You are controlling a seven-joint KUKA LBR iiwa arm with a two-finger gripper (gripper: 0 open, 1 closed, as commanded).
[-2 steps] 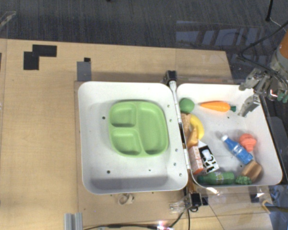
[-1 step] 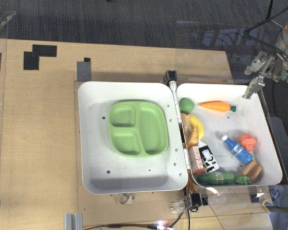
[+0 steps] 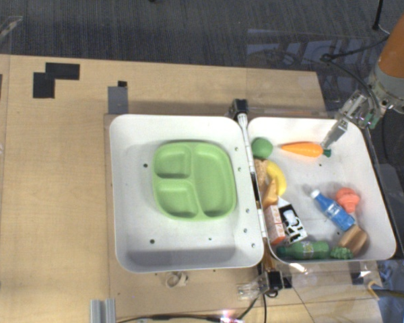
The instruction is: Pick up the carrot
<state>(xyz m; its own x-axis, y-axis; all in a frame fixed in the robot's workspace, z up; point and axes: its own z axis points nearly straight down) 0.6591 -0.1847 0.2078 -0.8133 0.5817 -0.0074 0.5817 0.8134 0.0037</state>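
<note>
Bench (image 3: 60, 200): wood-look board, matt, smooth; both bins (image 3: 131, 247): white plastic, smooth, slight sheen; divided tray (image 3: 192, 180): green plastic, matt; carrot (image 3: 301, 150): orange plastic-look, glossy; bottle (image 3: 333, 210): blue, shiny plastic; gripper (image 3: 334, 138): bare metal fingers; floor (image 3: 188, 19): grey carpet, rough.

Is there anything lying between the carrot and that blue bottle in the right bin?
No. In the camera view, the stretch between the carrot and the blue bottle is bare white bin floor.
</note>
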